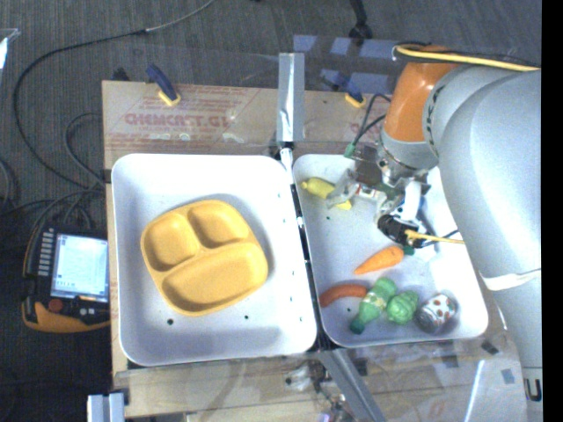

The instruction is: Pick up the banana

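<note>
Banana (319, 188) lies in the right bin (466, 328), near its far-left corner, long axis roughly along the far rim. Gripper (362, 185) sits just to its right, low over the bin; banana is left of the fingers, close or touching, can't tell which. Can't tell how far the fingers are spread, nothing visibly held. Faded red print on the desk board (185, 121), roughly "CHEMCRAFT", unsure.

Tray (206, 255) in left bin (132, 323); banana (318, 187), carrot (380, 258) in right bin (339, 323).
</note>
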Controlling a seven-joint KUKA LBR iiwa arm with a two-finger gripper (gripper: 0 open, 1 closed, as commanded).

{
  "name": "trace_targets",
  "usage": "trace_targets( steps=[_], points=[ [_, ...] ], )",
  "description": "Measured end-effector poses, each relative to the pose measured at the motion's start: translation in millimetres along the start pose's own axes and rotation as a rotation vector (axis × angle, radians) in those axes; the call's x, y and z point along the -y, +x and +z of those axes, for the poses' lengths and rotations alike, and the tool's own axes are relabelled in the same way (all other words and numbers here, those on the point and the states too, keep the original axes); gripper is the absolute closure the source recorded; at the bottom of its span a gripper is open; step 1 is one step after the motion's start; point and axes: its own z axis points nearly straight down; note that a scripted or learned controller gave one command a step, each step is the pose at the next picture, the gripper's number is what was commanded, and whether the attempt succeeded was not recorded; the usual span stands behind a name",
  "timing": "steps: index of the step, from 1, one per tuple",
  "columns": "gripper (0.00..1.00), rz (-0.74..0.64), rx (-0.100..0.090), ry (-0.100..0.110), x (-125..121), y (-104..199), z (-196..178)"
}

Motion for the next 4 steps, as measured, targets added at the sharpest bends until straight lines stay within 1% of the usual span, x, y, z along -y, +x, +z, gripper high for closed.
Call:
trace_targets(
  steps=[1,2,3,4],
  points=[
    [1.00,-0.001,0.002,-0.004,0,0,-9],
    [1.00,0.081,-0.019,-0.076,0,24,-87],
    [0.00,0.082,-0.018,-0.076,0,24,-87],
    [0.00,0.072,-0.025,-0.090,17,-10,-8]
  ],
)
